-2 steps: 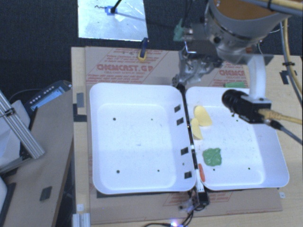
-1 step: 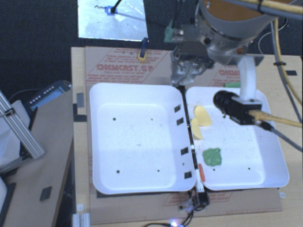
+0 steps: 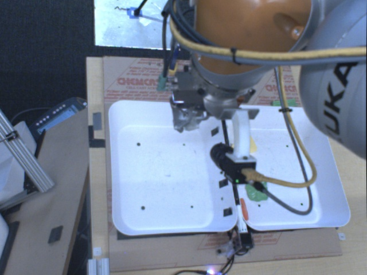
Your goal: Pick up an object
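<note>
The arm's orange band and grey wrist loom large over the top of the view. My gripper (image 3: 187, 118) hangs as a metallic block over the far right corner of the left bin (image 3: 129, 211); nothing shows beneath it. A green object (image 3: 257, 194) lies in the right bin (image 3: 327, 205) near its front left, partly behind a yellow cable. Close to the divider sits a small red-orange object (image 3: 244, 210). A yellow scrap (image 3: 253, 147) peeks out beside the white bracket.
A white bracket (image 3: 241, 135) and a black unit (image 3: 230, 164) with a yellow cable (image 3: 287, 182) hang from the wrist over the divider. A green piece (image 3: 285, 103) lies by the right bin's far rim. Cardboard (image 3: 132, 79) underlies both bins.
</note>
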Robot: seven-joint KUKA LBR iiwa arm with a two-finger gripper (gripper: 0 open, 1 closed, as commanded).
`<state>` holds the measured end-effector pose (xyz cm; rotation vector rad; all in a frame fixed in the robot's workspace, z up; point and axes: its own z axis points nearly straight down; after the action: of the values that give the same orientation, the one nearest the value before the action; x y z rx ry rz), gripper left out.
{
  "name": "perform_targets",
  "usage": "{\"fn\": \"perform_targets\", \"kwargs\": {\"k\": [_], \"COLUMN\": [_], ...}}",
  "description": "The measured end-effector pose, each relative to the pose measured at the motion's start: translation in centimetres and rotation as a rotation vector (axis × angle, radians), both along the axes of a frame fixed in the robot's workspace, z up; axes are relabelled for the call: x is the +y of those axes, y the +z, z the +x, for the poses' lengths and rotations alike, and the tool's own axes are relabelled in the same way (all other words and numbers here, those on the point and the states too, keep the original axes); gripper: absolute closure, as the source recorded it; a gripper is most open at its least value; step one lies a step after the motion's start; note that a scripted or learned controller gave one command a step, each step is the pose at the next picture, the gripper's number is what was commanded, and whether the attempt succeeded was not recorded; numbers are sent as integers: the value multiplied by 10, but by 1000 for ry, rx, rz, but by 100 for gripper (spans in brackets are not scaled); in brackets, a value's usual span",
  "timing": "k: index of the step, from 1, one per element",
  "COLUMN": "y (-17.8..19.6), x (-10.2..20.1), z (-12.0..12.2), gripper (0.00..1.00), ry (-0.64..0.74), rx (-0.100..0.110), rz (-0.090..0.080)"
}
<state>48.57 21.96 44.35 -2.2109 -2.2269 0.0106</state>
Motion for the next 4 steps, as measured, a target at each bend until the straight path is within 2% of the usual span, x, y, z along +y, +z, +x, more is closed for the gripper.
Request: {"fn": "perform_targets", "kwargs": {"k": [1, 3, 4], "y": [29, 93, 91], "x": [16, 15, 15], "z": [1, 1, 1], "gripper": [100, 100, 100], "ry": [-2, -1, -1], "rx": [-11, -11, -8], "rz": [5, 5, 4]}}
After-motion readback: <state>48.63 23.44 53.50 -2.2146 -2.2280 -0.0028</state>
